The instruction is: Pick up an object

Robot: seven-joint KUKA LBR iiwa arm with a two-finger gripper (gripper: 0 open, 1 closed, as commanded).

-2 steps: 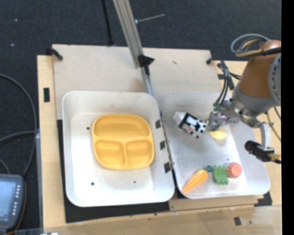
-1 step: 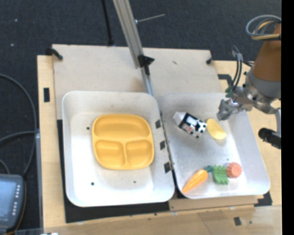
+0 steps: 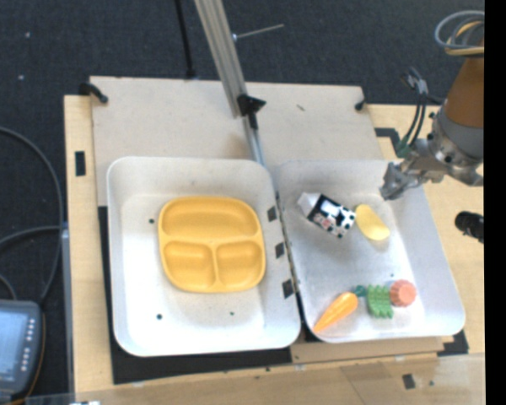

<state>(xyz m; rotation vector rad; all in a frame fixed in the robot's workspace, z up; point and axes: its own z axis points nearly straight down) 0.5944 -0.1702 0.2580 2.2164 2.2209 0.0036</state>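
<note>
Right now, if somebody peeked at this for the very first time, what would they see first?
Probably the big yellow plastic plate with three compartments, lying in the middle of the left white bin. Next, the bright toys in the right white bin: an orange toy carrot near the front edge, a black-and-white spotted carton and a pale yellow oval piece farther back. The arm's grey tool sits over that bin's far right corner.

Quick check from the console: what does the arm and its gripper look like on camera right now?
The grey arm with an orange band ends in a grey metal wrist. Dark cables loop beside it, and a pale coiled hose sits above. The small grey two-finger gripper juts from the wrist.
</note>
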